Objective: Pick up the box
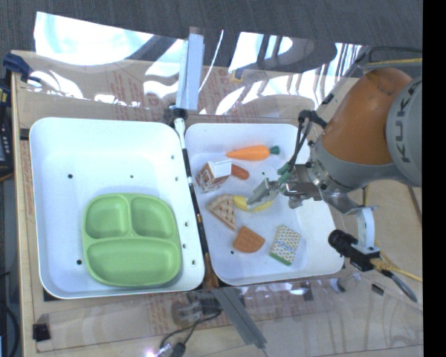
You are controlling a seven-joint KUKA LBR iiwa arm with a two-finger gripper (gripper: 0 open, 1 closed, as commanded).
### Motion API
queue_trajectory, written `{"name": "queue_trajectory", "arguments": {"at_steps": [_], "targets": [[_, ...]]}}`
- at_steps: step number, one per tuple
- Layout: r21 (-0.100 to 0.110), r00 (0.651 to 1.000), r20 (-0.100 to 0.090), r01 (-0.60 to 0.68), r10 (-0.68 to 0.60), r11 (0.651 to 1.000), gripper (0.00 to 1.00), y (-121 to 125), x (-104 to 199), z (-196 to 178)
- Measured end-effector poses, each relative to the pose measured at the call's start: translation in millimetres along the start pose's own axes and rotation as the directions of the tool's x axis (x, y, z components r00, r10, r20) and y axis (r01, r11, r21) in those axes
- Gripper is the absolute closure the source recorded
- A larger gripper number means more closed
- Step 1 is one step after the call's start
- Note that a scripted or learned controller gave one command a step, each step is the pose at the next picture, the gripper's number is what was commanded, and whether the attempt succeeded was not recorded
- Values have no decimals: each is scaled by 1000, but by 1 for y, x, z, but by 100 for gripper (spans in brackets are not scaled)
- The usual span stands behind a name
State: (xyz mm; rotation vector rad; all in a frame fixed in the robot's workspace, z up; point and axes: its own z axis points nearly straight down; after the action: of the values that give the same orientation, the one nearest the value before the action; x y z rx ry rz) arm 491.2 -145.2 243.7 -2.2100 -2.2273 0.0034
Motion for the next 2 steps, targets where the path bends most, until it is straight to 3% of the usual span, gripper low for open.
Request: {"name": "queue_trajectory", "arguments": {"at_steps": [1, 2], "targets": [[2, 992, 1, -123, 123, 992, 0, -11, -61, 44], [-18, 990, 2, -138, 138, 990, 0, -5, -62, 144]]}}
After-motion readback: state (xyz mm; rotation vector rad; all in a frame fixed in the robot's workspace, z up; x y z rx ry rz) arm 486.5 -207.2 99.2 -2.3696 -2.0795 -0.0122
